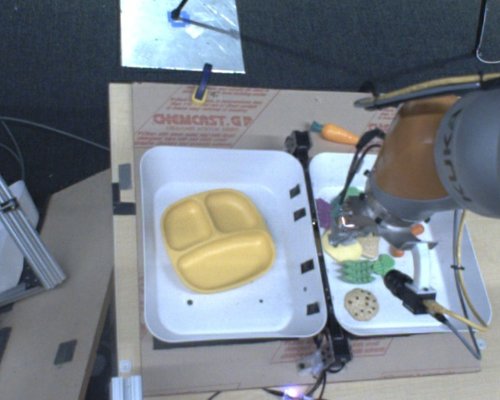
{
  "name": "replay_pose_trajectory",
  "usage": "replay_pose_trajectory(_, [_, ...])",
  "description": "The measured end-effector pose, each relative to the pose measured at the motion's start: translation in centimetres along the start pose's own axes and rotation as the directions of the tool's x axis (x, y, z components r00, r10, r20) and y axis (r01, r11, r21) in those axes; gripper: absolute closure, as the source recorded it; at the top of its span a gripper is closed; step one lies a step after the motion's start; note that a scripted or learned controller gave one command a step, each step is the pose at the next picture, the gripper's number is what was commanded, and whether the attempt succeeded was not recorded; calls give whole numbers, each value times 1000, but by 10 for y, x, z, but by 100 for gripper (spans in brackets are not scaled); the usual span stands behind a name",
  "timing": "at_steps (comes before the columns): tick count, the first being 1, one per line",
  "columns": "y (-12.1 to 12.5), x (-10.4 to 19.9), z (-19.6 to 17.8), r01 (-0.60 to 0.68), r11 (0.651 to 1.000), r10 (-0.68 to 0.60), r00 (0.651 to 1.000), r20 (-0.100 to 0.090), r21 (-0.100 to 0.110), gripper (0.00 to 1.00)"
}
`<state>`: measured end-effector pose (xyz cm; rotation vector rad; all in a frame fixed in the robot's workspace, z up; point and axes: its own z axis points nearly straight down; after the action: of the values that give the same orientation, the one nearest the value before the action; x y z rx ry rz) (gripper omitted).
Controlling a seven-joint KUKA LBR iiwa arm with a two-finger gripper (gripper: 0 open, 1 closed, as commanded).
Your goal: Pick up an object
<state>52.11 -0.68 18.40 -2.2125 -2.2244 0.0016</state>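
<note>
My gripper (344,226) hangs low over the left part of the right bin (475,294), with the grey arm and its orange band above it. Right under it lie a pale yellow toy (344,253) and a small cream piece (369,246). A green knobbly toy (369,269) lies just in front of them. A purple item (323,212) sits to the gripper's left against the bin wall. Nearer the front lies a round brown cookie (362,304). The arm hides much of the bin's back.
The left bin (162,307) holds a yellow divided plate (218,240). An orange carrot toy (337,132) lies at the right bin's far rim. A black clip strip (312,223) runs between the bins. A small orange-red piece (417,230) peeks out beside the wrist.
</note>
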Motion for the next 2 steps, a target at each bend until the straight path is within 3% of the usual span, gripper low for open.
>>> replay_pose_trajectory(1, [15, 69, 0, 5, 1000, -5, 1000, 1, -6, 100])
replay_pose_trajectory(2, [15, 65, -11, 1, 1000, -1, 1000, 1, -6, 100])
